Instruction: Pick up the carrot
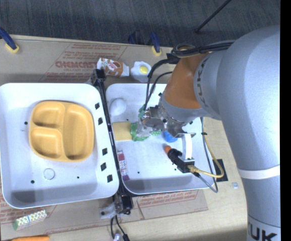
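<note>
1. Counter (226, 205): carries two shallow white bins side by side, set on a flattened cardboard sheet (75, 59) printed in red. The large word reads partly as "CHEMCA…"; the smaller lines are too fine to read.
2. Left bin (10, 134): holds a yellow divided tray (62, 129) with three compartments.
3. Right bin (150, 179): holds a white rounded item (118, 106) near its upper left, a pale yellow block (120, 131), a green leafy item (138, 133), a blue item (169, 134) and the carrot.
4. Carrot (171, 150): small, orange, lying on the bin floor at centre right, just beside the blue item and a dark cable end.
5. Arm: grey with an orange band; white letters down the lower link read "KUK", the rest cut off.
6. Gripper (148, 124): low over the green leafy item, apart from the carrot. I cannot tell how its grasping end stands, as the wrist covers it.
7. Risk, as a judgement: the gripper stands over the green item, not the carrot, so a close here would likely take the wrong thing.
8. Risk: the carrot is crowded by the blue item and the cable, so a descent could nudge it aside or catch a neighbour.
9. Beyond the bins: a small labelled packet (110, 67), print unreadable, and a white-and-yellow item (142, 70).
</note>
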{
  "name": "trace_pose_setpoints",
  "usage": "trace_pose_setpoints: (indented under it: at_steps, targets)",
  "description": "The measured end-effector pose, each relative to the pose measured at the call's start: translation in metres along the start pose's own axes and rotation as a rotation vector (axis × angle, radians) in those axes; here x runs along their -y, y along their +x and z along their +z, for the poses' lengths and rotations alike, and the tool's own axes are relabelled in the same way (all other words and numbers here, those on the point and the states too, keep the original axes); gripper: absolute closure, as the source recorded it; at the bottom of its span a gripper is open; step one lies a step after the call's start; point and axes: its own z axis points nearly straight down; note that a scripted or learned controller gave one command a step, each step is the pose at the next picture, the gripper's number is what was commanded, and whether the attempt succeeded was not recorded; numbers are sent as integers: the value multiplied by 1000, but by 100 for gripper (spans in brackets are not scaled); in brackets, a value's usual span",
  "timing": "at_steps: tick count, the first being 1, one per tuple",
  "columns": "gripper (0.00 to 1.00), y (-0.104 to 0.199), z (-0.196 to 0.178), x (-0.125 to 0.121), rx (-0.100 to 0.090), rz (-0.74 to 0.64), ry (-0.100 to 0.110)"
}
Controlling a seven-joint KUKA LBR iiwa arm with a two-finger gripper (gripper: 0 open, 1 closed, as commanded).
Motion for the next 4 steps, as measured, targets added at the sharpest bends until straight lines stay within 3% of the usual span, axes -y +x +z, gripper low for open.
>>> trace_pose_setpoints:
  at_steps: [1,2,3,4]
  targets:
    - [100,-5,41,-58,2,-127,-5]
    - [100,67,-59,-44,1,185,-3]
    - [100,151,-65,7,0,112,0]
    - [100,117,-186,46,2,53,-4]
